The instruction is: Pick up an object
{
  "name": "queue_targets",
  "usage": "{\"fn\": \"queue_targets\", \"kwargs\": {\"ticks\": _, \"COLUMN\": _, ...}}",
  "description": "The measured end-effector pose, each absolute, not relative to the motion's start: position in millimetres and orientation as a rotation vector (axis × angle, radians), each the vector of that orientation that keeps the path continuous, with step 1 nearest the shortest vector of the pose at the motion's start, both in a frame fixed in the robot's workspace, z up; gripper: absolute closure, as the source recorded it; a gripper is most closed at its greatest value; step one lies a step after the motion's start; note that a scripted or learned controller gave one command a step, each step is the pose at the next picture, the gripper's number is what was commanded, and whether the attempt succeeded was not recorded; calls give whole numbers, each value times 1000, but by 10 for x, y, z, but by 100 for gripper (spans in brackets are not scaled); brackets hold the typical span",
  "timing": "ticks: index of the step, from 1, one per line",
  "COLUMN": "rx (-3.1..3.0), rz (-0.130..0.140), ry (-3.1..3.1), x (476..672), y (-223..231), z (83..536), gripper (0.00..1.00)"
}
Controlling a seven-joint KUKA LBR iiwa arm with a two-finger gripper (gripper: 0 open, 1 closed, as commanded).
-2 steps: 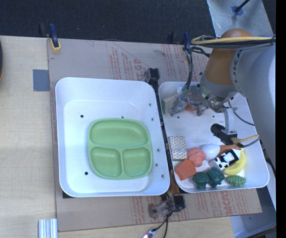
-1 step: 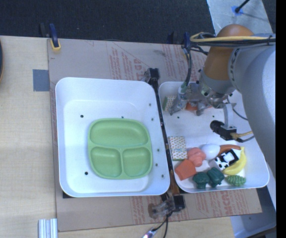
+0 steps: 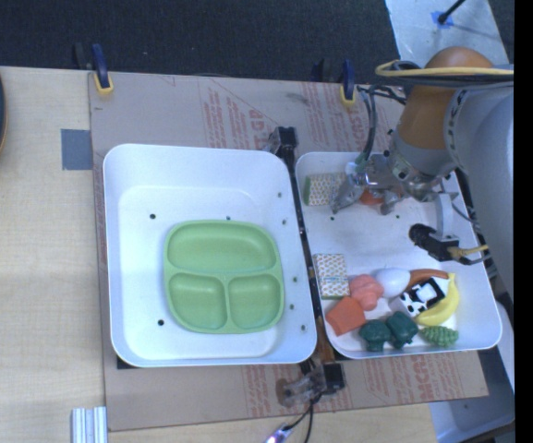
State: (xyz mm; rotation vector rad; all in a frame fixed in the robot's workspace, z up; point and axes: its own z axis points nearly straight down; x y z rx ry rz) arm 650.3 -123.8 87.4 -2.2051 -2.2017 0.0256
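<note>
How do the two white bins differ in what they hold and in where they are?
The left bin holds one green divided plate; the right bin holds many small toys, crowded at its near end. The gripper is over the right bin's far end, none over the left bin. Both are white, shallow and side by side.

The arm (image 3: pixel 474 137) at the right of the frame has a smooth pale grey casing. An orange band (image 3: pixel 432 109) circles it above the wrist. Dark cables run beside the metal gripper (image 3: pixel 363 187).
</note>
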Motion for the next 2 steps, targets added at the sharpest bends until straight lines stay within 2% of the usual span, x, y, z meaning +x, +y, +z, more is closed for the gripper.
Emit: {"fn": "queue_targets", "kwargs": {"ticks": 2, "rx": -2208, "rz": 32, "ry": -2205, "x": 6503, "y": -967, "z": 880, "gripper": 0}}
